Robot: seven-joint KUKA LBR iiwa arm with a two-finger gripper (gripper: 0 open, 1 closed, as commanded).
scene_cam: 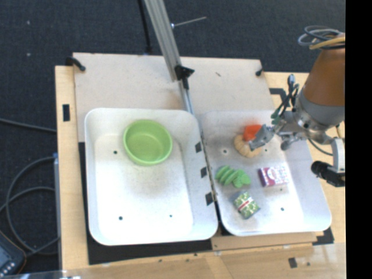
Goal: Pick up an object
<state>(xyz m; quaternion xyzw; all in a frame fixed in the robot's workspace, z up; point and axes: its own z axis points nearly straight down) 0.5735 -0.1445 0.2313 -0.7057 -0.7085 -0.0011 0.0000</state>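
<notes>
Tan round obj [246,146], ring or cookie-like, w/ an orange piece [252,132] touching its upper edge, sits in the upper-left part of the right bin [308,214]; likely the pick target since the gripper [261,139] is right at it. Arm [325,83] comes in from the right, orange band above the wrist, tool slanting down-left to the tan obj's right edge. Finger state: can't tell, grey tip is too small and blurred to read. No obj visibly clamped, so not calling it a grasp. Step in hand, my guess: approach/descend on target, pre-grasp or right at contact. Next move needs the tool centred over the tan obj, not skewed to its right rim, then close and lift straight; the orange piece touching it could get nudged or grabbed instead. Other stuff in the right bin: green ridged obj [232,176] near the middle, purple/white packet [272,175] to its right, small green/red box [246,204] below, all apart from the target. Left bin [99,214] holds a green bowl [147,142], upright, upper centre. Both bins white, shallow, scuffed grey in the middle, side by side on a pale board [128,77] over a wood bench [67,214]. Metal pole [163,28] slants in from the top to the bins' seam. Dark carpet floor [35,39], cables at the left.
</notes>
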